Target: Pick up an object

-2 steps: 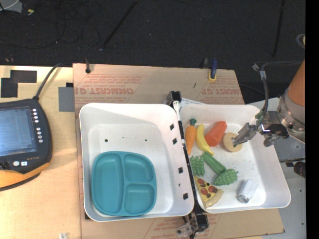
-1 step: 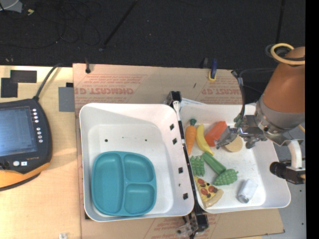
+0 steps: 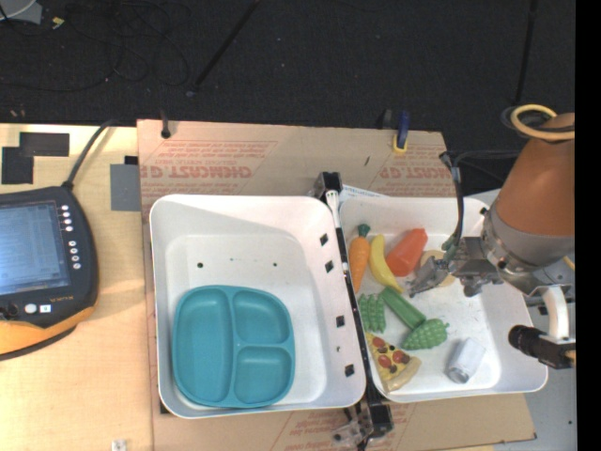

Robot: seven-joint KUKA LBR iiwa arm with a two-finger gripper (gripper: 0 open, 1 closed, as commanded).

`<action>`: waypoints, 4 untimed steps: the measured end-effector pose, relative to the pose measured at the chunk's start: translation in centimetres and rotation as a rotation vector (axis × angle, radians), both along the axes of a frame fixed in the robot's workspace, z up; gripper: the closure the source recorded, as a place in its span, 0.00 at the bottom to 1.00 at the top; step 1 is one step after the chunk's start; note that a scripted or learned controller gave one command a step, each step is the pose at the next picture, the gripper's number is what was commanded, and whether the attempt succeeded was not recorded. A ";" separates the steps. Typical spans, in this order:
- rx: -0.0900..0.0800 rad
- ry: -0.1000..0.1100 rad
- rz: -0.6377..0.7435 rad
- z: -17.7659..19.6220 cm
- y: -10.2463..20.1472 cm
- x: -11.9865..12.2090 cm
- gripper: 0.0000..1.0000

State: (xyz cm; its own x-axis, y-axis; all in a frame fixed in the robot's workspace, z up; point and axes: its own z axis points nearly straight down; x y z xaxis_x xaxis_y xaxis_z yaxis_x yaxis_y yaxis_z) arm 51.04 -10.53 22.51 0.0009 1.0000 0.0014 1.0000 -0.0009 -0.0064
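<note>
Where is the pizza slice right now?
The pizza slice lies in the right bin, at its near left corner, just below the broccoli and left of the grey can.

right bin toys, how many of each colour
orange: 1, the carrot
yellow: 1, the banana
red: 1, the red block
green: 3, the cucumber, the small green piece, the bumpy green piece
grey: 1, the can
mixed colours: 1, the pizza slice
total: 8

One camera is looking down at a slant from above the counter (image 3: 113,172), taking in both white bins (image 3: 244,224) fairly closely, with the arm (image 3: 535,195) entering from the right.
</note>
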 end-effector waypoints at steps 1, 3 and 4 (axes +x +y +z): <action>0.000 0.005 -0.002 -7.7 -3.0 -1.0 0.00; -0.001 -0.006 -0.006 -12.7 -3.2 -1.5 1.00; -0.001 -0.005 -0.008 -12.7 -3.2 -1.5 0.00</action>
